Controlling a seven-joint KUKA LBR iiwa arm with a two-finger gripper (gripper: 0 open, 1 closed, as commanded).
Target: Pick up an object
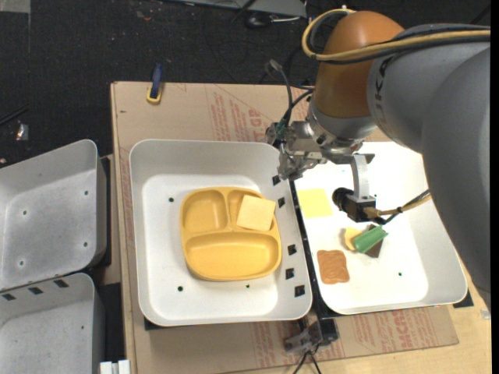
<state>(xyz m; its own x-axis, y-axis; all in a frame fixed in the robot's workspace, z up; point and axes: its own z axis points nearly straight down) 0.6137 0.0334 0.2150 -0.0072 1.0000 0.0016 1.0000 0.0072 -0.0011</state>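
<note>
Claw (295, 160) is over the seam between the 2 bins, toward the far end, just beside the yellow square (314, 202) in the right bin (413, 232). Can't tell how far open it is, since the wrist body blocks the view, and I see nothing gripped. Options, judged from here:

The yellow square is closest, but it lies flat on the bin floor and looks thin and probably floppy. It should be light, but with no edge to pinch from above it will likely slide. The brown slab (333, 266), nearer the front of the same bin, is also flat, so same problem.

The green piece (368, 239), touching a pale yellow bit (352, 234), stands up off the floor, so it's my best bet. It's probably light, stiff plastic or foam, and I'd take it across its narrow sides. Risk: dragging its neighbour along.

In the left bin (140, 232), the pale slice (256, 213) lies over the upper right compartment of the yellow tray (226, 252). It seems to sit on the ribs, so 1 edge may be reachable. The tray itself looks stiff, slick and too wide, so rim pinch only.
</note>
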